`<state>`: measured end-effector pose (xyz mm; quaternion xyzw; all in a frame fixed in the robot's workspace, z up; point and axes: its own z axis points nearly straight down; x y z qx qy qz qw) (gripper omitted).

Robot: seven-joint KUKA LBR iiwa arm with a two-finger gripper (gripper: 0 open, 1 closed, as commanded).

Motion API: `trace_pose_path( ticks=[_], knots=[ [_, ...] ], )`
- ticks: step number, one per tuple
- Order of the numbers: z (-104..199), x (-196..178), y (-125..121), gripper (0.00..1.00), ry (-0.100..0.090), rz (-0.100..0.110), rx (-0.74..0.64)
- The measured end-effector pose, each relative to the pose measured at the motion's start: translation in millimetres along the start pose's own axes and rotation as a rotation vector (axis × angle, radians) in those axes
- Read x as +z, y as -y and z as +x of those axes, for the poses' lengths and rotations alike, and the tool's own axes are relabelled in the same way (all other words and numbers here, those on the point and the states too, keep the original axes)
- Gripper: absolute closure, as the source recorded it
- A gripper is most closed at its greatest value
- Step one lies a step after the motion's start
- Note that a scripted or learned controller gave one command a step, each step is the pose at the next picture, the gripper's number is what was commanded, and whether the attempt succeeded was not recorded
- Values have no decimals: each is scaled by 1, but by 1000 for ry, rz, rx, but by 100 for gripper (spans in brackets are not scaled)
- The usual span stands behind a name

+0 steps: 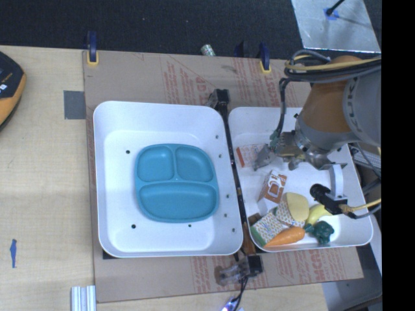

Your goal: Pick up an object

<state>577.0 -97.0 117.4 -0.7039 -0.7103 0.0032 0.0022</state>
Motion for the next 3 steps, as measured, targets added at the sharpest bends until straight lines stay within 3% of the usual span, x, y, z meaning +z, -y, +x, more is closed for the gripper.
trace_pose_path(
  ticks=[1,2,3],
  knots=[
    [4,28,54,0,-3,4,5],
    [2,14,48,100,0,-8,1],
    [64,-81,-36,100,-2,-19,-3]
  ],
)
